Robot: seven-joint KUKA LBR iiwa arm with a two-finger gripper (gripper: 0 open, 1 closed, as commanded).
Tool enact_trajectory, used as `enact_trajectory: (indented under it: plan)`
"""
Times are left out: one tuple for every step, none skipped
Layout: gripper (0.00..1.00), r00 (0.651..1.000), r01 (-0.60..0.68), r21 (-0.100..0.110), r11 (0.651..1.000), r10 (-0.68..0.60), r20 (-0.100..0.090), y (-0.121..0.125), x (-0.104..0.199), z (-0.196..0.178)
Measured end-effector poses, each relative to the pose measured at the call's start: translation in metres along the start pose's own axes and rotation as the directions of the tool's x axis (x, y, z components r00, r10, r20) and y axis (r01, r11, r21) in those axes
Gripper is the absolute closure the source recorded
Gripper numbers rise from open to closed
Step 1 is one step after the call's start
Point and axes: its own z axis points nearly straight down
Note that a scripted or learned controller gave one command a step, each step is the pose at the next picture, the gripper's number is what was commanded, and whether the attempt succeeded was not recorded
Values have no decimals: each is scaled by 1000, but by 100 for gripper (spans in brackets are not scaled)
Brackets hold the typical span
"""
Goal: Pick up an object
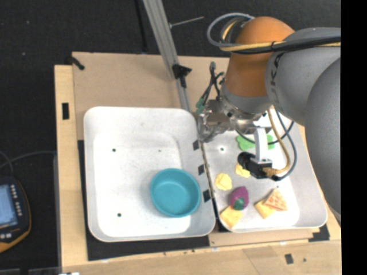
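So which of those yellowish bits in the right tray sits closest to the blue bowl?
The yellow piece beside the divider, above the purple toy. It lies nearer the blue bowl than the wedge or the orange-topped slice.

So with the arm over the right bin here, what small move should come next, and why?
Probably lower the claw toward one loose piece, perhaps the yellow chunk near the divider. The claw sits at the right bin's upper left, with nothing visibly between its fingers, while the small items, including a purple piece and an orange wedge, lie nearer the front.
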Motion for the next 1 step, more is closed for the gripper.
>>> enact_trajectory:
  plan:
    - [100,1000,-1,1,1000,1,1,10,52,15]
